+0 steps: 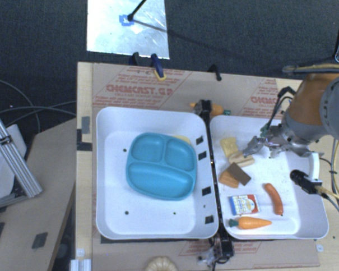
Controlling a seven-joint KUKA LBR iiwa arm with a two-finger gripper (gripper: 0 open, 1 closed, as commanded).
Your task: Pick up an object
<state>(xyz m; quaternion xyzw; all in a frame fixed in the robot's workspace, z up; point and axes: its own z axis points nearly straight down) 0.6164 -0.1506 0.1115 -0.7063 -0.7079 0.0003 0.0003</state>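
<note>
Over the right bin (300, 213), near its back wall, the gripper (262, 149) hangs low, and the crowding below it looks like the main risk. One finger (251, 147) points at a pale block (242, 160), which lies just beside the cheese (229, 146) and touches or nearly touches a brown wedge (235, 177). A straight drop could land that finger on top of the block instead of beside it. It might also shove the block into its neighbours, so that the grasp closes on an edge and slips, or closes on nothing.

The fingers appear spread apart with nothing between them. The one nearest the block looks close to it, though I cannot tell if it touches.

Further out on the floor of this bin lie a sausage (273, 198), a small box (244, 204) and a carrot (254, 223), each with more room around it. The left bin (112, 158) holds a blue plate (161, 165).
</note>
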